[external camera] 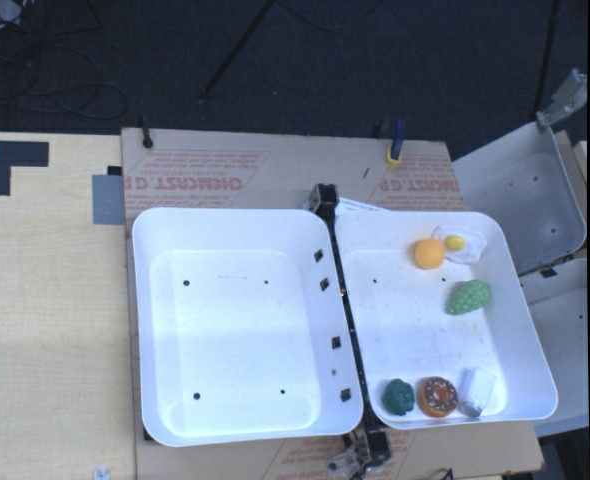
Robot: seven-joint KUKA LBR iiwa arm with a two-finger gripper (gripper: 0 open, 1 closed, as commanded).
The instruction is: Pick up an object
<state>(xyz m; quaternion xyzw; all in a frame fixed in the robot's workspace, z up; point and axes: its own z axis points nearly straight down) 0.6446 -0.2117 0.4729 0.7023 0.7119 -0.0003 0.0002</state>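
R bin (535, 368) w/ orange ball (429, 254), green lump (468, 297), donut (437, 396); L bin (145, 268) beside.

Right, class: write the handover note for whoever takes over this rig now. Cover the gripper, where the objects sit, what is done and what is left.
Gripper: no state to report from the camera view.
Objects, all in the right bin: orange ball and fried egg at the far end; green bunch by the right wall; dark green piece, donut and a white piece along the near wall.
Left bin sits beside it.
Done: nothing lifted.
Left: pick up one object.
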